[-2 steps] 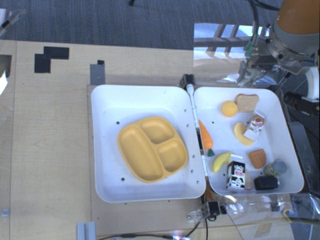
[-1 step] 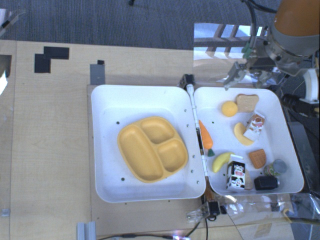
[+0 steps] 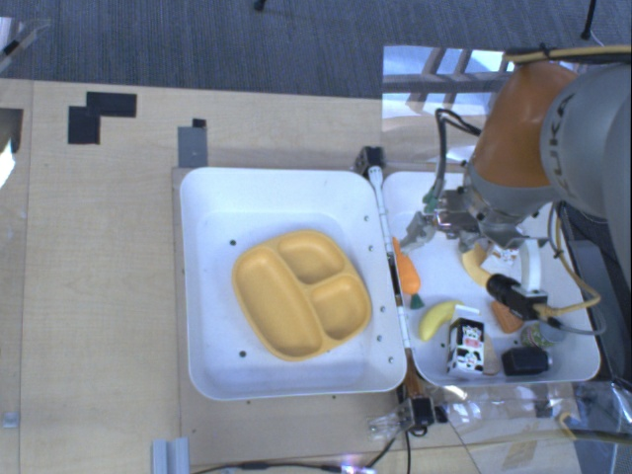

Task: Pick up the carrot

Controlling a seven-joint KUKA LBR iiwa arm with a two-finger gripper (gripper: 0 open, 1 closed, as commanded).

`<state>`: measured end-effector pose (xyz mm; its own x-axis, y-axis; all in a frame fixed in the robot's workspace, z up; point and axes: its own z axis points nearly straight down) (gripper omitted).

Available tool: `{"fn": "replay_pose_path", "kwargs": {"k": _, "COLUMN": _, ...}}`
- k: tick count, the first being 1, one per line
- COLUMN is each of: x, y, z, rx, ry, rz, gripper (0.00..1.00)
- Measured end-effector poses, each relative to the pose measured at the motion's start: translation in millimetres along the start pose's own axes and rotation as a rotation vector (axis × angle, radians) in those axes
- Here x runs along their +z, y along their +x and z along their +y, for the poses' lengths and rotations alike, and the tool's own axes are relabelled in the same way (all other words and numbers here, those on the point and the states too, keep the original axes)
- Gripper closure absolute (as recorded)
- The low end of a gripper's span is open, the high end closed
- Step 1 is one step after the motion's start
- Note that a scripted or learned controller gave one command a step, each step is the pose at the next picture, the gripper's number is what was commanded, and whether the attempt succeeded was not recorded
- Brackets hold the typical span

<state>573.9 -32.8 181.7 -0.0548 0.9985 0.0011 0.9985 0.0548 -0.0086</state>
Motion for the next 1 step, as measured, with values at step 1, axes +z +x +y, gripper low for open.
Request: {"fn": "replay_pose_path", "kwargs": {"k": 1, "x": 54.2, "y": -65.8, "z": -51.7, "rx": -0.059, "ry": -0.005, "rz": -0.005, "gripper": 0.0}}
